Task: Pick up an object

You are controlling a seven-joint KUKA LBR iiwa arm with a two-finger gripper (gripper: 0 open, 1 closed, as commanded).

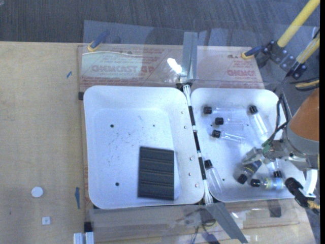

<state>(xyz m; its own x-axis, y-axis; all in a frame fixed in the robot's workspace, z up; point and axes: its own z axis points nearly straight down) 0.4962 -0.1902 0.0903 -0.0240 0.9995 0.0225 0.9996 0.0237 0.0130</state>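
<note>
The right bin (pixel 231 98) holds several clear vials with black caps. One vial (pixel 258 121) lies near the back right, and two short vials (pixel 226 122) sit in the middle. Another vial (pixel 212 173) rests against the left wall. More vials (pixel 269 184) cluster at the front right. My gripper (pixel 256 159) hangs low over that front-right cluster, right above a black-capped vial (pixel 244 177), and hides part of the cluster. A dark ribbed rectangular block (pixel 156 173) lies flat at the front of the left bin (pixel 117 116).
The arm's orange band (pixel 309 121) and cables (pixel 278 128) overhang the right bin's right wall. A metal divider (pixel 189 55) and clear plastic sheets stand behind the bins. Yellow poles (pixel 299 19) cross the top right.
</note>
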